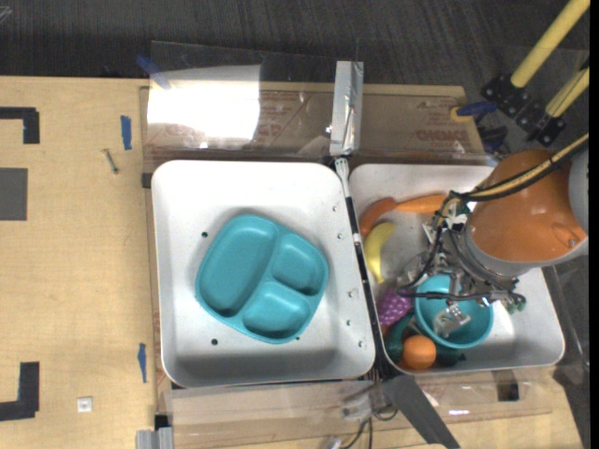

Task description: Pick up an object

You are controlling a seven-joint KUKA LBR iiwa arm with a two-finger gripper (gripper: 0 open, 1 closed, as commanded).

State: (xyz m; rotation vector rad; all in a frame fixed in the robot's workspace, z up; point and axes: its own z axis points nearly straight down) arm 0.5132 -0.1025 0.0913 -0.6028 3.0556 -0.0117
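Candidate object: a small teal bowl (pixel 456 322) in the right bin (pixel 543 337), toward that bin's near edge; the end effector is right over it.
End effector: the end effector (pixel 452 318) hangs over the bowl's opening, its metal tip inside the bowl's outline. How wide it stands I cannot tell, since the wrist and cabling cover it from above.
Hold: nothing can be seen gripped in it.
Neighbours: an orange ball (pixel 419 352) lies just beside the bowl at the bin's near edge; purple grapes (pixel 394 304) lie on the side toward the divider; a yellow banana (pixel 377 249) and an orange carrot-like piece (pixel 404 207) lie toward the far edge.
Other bin: the left bin (pixel 178 204) carries a teal divided plate (pixel 261 277) near its middle, well apart from the arm (pixel 526 215).
Step in hand: by my reading, the descent or grasp attempt on the bowl; lifting has not begun.
Next move calls for: a firm close on the bowl's rim or wall, then a straight lift. The crowding of the ball and grapes could make the bowl shift or slip.
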